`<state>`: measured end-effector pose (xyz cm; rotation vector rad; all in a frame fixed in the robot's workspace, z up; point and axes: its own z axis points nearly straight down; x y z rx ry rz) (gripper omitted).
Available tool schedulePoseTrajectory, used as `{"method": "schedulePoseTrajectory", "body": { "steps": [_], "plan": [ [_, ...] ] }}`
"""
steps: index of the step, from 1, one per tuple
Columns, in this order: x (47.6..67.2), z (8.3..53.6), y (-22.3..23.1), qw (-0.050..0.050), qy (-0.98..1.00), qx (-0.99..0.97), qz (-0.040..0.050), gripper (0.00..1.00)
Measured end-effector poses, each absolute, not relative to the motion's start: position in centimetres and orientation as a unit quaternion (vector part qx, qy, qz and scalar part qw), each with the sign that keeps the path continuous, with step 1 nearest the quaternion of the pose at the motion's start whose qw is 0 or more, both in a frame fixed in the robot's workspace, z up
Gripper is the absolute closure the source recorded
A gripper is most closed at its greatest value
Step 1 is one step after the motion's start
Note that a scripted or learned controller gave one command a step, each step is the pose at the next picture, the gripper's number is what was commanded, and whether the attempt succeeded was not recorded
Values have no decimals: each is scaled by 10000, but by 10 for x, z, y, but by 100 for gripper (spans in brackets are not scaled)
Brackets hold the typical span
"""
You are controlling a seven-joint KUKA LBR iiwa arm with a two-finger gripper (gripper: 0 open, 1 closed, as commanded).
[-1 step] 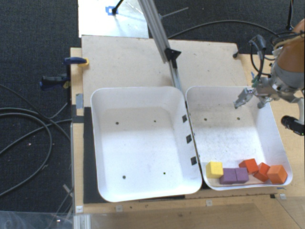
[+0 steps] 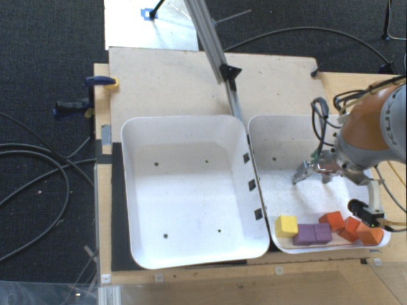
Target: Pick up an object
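Two white bins sit side by side on the bench, and the arm (image 2: 375,122) comes in from the right over the right bin (image 2: 280,138), its orange band bright above the wrist. The gripper (image 2: 306,172) hangs above the middle of that bin's floor, its metal fingers (image 2: 299,175) pointing left and a little downward. They look spread somewhat apart, and I see nothing between them; the tips seem to be clear of the bin floor, with only bare white surface under them. All the objects lie bunched along the near edge of the right bin, well apart from the fingertips. A yellow block (image 2: 286,225) sits furthest left, just beside the bin's inner wall. Next to it, touching or nearly so, lies a purple block (image 2: 312,234), longer and flat. To its right is a cluster of orange blocks (image 2: 348,226), packed against each other in the corner, so I cannot tell exactly how many there are. A small black part (image 2: 362,210) fixed to the arm's lower end hangs just above those orange pieces. The left bin (image 2: 191,189) stands beside it, its wall pressed against the right bin's.
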<state>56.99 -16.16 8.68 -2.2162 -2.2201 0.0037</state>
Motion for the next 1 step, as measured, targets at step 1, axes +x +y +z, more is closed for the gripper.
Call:
{"method": "schedulePoseTrajectory", "body": {
  "steps": [1],
  "plan": [
    [645,92,-191,-47,-7096,-7046,-22,0]
  ]
}}
